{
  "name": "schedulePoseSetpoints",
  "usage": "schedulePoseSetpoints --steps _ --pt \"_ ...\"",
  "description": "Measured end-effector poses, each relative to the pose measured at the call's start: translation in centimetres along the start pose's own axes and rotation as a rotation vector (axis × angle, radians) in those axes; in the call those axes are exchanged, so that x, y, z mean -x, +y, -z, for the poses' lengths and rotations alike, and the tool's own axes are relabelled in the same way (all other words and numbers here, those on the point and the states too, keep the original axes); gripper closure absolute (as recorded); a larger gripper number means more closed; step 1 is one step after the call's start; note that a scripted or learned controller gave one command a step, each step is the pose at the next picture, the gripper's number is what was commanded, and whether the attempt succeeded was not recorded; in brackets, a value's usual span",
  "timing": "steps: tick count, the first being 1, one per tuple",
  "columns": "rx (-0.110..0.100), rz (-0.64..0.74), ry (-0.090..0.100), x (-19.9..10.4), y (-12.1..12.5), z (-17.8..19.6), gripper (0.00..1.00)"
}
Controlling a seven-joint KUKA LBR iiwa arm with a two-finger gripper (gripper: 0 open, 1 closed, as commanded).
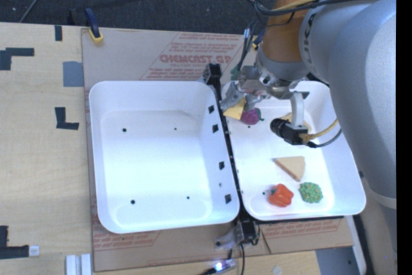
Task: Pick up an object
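Observation:
My gripper (247, 94) hangs over the far left corner of the right bin (335, 158), under the grey arm and its orange band. Directly below it lie a yellow piece (233, 112) and a small purple object (252, 116), close against the wall between the bins. The gripper's body covers their upper parts, and I cannot tell whether it touches either. Nearer the front of the same bin sit a tan wedge (291, 167), a red pepper (280, 196) and a green broccoli-like piece (311, 192).
The left bin (103, 138) stands beside the right one on a cardboard sheet (187, 58). A black divider with clips (222, 151) runs between the bins. A black cable (293, 131) loops off the wrist over the right bin.

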State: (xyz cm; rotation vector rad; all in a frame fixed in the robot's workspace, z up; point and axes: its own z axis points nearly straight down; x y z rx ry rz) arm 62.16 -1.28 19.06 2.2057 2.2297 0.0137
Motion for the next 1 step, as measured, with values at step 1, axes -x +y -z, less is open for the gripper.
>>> schedulePoseSetpoints --steps 1 --pt "-0.007 -0.001 0.001 -7.05 1.28 3.15 1.0"
